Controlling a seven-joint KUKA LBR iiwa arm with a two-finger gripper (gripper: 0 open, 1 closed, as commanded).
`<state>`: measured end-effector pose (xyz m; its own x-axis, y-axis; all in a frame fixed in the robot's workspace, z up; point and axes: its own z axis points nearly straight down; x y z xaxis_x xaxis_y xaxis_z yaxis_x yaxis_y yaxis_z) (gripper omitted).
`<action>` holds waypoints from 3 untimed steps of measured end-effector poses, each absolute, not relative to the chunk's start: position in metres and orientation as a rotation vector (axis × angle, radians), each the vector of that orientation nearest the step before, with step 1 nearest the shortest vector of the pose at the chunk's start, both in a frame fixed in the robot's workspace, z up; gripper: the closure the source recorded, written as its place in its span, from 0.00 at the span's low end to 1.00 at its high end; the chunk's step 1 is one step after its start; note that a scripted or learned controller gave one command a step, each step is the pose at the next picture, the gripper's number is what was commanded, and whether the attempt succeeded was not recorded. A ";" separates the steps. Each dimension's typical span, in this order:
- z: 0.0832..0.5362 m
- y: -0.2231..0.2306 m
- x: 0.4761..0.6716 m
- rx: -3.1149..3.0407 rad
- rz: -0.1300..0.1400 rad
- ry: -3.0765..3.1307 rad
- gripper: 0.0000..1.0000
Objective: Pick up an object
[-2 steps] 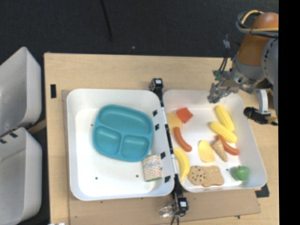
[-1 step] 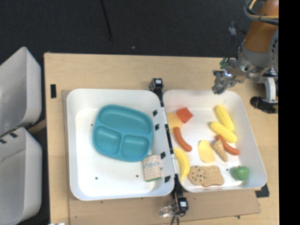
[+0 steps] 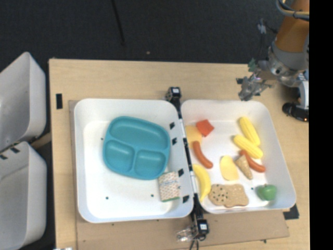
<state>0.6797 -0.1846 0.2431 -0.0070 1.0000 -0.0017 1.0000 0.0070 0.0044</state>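
Two corn cobs (image 3: 248, 129), two sausages (image 3: 202, 154), one banana (image 3: 202, 180).

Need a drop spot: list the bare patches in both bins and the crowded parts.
Left bin: bare floor left of and in front of the blue tray, up to the small packet. Right bin: bare strip along the far wall behind the orange block and corn. Its near half is crowded.
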 end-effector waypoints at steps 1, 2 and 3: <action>0.241 -0.140 0.667 2.215 0.001 2.226 1.00; 0.239 -0.086 0.654 2.215 0.002 2.228 1.00; 0.249 -0.029 0.651 2.214 0.004 2.230 1.00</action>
